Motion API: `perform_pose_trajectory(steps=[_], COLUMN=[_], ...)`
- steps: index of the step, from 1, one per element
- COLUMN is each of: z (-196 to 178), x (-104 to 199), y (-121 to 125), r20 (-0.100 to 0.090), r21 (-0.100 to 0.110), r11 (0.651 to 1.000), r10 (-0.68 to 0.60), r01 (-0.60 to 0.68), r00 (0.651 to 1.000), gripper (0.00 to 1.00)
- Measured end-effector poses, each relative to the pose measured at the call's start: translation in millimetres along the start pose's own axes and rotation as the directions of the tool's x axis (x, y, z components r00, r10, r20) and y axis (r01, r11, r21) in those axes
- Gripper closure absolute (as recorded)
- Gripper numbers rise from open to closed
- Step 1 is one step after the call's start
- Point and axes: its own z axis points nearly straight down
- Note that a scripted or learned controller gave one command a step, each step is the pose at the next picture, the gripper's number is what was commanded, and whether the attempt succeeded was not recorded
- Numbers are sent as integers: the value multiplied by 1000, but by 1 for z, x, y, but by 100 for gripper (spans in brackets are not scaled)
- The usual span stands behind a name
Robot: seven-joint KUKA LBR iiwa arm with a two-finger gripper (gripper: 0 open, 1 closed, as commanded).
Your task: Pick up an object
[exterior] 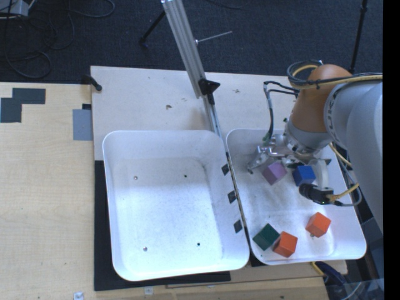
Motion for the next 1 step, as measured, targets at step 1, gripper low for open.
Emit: perform_pose_trajectory(steps=[1], z=[-1], x=[23], y=[-30], r20=[1], r21=[0], r11=[1000], r10=[3], r01=[-3], r00=[1000], gripper=[0])
